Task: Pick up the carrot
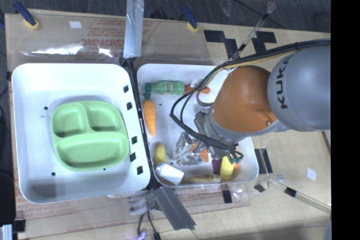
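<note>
Carrot (149,116) lies exposed by the bin wall (136,121); arm (247,104) hides neighbouring clutter.

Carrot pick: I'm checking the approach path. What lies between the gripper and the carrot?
Camera view: bare white bin floor separates the gripper from the carrot.

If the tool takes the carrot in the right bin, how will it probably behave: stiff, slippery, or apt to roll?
The carrot looks like smooth toy plastic, so probably stiff and somewhat slippery. Its tapered, rounded body lies lengthwise along the right bin's left wall, so a sideways push may roll it.
</note>
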{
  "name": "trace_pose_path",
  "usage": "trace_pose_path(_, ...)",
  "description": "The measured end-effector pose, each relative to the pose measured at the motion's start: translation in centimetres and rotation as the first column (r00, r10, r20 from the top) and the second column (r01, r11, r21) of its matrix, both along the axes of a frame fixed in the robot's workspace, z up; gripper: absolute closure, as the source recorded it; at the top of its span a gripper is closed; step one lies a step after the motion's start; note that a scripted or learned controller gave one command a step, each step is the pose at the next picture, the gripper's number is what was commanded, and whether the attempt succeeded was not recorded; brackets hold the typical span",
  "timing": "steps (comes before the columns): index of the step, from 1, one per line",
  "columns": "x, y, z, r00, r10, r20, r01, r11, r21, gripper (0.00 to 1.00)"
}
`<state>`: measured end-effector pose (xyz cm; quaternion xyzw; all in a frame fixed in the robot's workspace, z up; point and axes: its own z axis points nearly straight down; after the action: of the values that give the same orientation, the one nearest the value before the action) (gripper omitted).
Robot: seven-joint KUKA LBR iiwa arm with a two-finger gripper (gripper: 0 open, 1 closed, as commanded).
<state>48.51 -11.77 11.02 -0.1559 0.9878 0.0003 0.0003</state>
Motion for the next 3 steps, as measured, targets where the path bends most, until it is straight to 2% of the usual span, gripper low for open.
trace_pose_path(1,0.7,6.0,8.4,0.979,-0.202,0.005,0.202,0.979,0.001,1.00)
trace_pose_path(2,0.0,1.7,3.0,0.955,0.295,-0.003,-0.295,0.955,0.000,1.00)
trace_pose_path(3,0.4,1.8,4.1,1.000,0.030,0.001,-0.030,1.000,0.000,1.00)
